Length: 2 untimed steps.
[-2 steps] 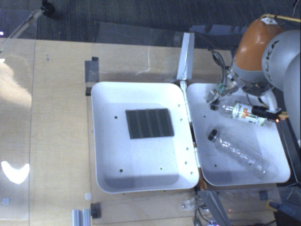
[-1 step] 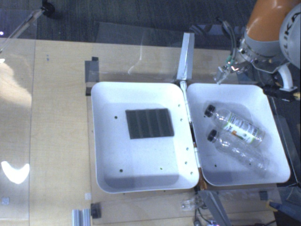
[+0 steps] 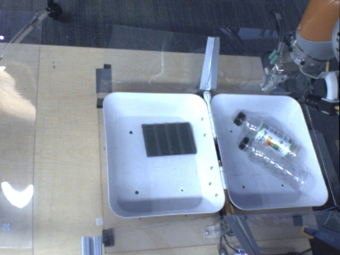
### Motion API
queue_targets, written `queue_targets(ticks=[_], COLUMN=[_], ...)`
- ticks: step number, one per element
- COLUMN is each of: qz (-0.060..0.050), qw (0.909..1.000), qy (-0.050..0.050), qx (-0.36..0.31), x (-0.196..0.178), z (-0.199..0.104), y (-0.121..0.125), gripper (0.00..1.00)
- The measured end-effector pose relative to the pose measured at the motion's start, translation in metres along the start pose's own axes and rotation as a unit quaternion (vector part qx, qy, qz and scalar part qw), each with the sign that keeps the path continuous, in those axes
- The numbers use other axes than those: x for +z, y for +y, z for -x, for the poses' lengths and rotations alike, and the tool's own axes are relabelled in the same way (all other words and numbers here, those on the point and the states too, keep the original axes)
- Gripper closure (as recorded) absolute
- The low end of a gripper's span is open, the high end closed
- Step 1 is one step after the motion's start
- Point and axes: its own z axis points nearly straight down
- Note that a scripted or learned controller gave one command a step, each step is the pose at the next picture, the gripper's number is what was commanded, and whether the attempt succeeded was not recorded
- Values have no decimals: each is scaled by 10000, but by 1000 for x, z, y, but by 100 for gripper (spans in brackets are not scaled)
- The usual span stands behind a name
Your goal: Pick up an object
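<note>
Two clear plastic bottles (image 3: pixel 270 149) lie side by side in the right white bin (image 3: pixel 313 142); the gripper (image 3: pixel 272 78) hovers upper right (finger state unclear), beyond its rim.

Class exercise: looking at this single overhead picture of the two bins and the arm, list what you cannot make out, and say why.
- Gripper: small and blurred in the camera view, against glare.
- Arm: cut off by the top and right edges.
- Clear bottles in the right bin: transparent and overlapping; outlines merge, label unreadable.
- Dark ridged pad in the left bin: material unclear.
</note>
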Motion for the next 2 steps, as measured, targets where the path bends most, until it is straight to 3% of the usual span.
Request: queue_targets(ticks=[1,2], qz=[-5,-6], qw=[9990,9990], qy=[5,5], qx=[440,438], x=[-11,-11], z=[-28,-28], y=[-1,-1], gripper=[100,0])
